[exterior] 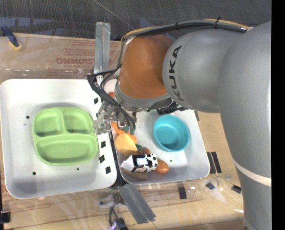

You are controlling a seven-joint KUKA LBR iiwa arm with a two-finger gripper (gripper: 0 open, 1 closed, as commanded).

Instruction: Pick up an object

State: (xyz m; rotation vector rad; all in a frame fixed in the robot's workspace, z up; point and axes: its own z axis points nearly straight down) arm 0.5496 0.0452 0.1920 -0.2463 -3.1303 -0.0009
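My gripper (114, 120) hangs low over the left side of the right bin (196, 164), under the arm's orange band. Just below it lies a pile of small toys: an orange carrot-like piece (116, 127), a yellow-orange wedge (125, 143), a black-and-white cow figure (143, 163) and a brown-orange piece (161, 167). The gripper's tip sits right above the carrot-like piece and the wedge. The arm's bulk hides the upper half of this bin.
A blue bowl (171, 132) stands in the right bin, to the right of the toys. The left bin (13, 128) holds a green divided plate (65, 134). A raised divider (104, 147) separates the two bins.
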